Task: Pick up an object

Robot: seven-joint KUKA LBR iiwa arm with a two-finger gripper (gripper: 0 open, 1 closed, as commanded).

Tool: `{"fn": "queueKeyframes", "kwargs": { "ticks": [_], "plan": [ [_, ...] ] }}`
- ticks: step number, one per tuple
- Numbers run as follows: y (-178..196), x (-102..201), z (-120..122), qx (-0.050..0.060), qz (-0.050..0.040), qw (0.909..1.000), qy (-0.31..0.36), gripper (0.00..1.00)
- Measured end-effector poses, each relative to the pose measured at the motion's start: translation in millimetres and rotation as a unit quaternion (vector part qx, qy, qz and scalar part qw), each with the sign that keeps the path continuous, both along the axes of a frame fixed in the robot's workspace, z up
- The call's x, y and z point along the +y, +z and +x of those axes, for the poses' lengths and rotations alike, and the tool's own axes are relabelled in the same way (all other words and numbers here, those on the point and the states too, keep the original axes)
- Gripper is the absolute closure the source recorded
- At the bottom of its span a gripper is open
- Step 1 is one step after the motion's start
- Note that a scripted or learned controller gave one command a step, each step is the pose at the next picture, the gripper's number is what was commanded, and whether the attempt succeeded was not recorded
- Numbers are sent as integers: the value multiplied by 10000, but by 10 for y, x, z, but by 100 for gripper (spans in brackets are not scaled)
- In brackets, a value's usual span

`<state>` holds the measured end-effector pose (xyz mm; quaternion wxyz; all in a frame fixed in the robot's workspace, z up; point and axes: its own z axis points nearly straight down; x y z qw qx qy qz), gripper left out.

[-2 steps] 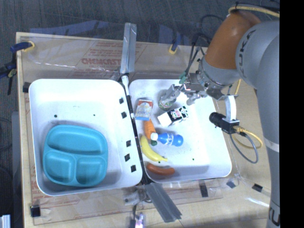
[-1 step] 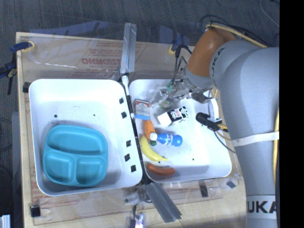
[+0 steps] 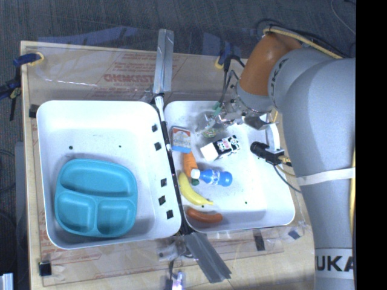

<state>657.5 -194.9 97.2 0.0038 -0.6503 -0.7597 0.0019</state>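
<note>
The object most likely targeted, a small black-and-white box (image 3: 221, 147), sits in the right bin (image 3: 266, 204), right of frame centre, just below the gripper (image 3: 219, 118). Finger state can't be told tbh. Clutter is packed close, so a miss or a nudged neighbour could easily be caused.

Several small things are lying in the right bin (image 3: 275, 201). A banana (image 3: 192, 191) is curving along the left side, with an orange carrot (image 3: 189, 163) just above it and a reddish sausage (image 3: 204, 216) below it near the front wall. A blue bottle (image 3: 214, 177) with a white cap end is lying on its side, touching the banana. A small white box with dark print (image 3: 220, 147) is sitting tilted mid-bin, and a flat red-and-blue packet (image 3: 181, 139) is resting by the left wall.
</note>
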Motion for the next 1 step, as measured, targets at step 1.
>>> {"fn": "queueKeyframes", "kwargs": {
  "ticks": [1],
  "plan": [
    [898,351,-2,-16,-14,9976,-697,100]
  ]
}}
